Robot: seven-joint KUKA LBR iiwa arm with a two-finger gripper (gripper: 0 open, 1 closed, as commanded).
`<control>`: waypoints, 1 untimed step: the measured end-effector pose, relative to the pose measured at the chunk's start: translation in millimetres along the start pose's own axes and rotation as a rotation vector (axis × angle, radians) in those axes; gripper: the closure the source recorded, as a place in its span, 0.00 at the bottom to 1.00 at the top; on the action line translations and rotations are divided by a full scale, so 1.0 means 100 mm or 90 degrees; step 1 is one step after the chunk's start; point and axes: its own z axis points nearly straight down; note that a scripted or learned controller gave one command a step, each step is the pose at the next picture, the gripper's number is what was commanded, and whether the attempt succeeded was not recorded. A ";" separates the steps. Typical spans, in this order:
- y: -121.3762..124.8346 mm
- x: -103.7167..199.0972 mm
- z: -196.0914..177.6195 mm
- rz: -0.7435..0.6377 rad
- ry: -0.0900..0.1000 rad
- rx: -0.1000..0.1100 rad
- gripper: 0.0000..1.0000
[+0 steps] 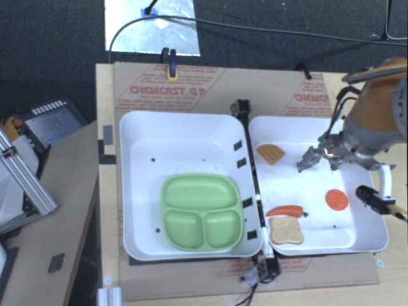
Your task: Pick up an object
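Looking at the right bin [376,238], we see the gripper [313,160] low over its upper middle, nothing between its fingers. Whether the jaws are spread or pressed together we cannot tell, too small and dark here.

Candidate objects all sit in the right bin: a tan bread-like piece [271,153] just left of the gripper, an orange-red disc [336,199] below and right of it, a red sausage [285,211] and a toast slice [286,231] near the front-left corner.

Risks, as we judge them: every item looks flat and low, so the fingers may skid over or push it aside. The sausage and toast lie close to the wall and almost touching, so a descent there could clip the wall or nudge both.

The left bin [137,132] holds a green divided plate [201,211]. The bins rest on a cardboard sheet [210,88] on the bench. Dark carpet behind, cables, a metal plate [152,18], clutter at left.
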 end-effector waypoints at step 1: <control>0.00 0.10 0.50 -0.002 0.000 0.000 0.00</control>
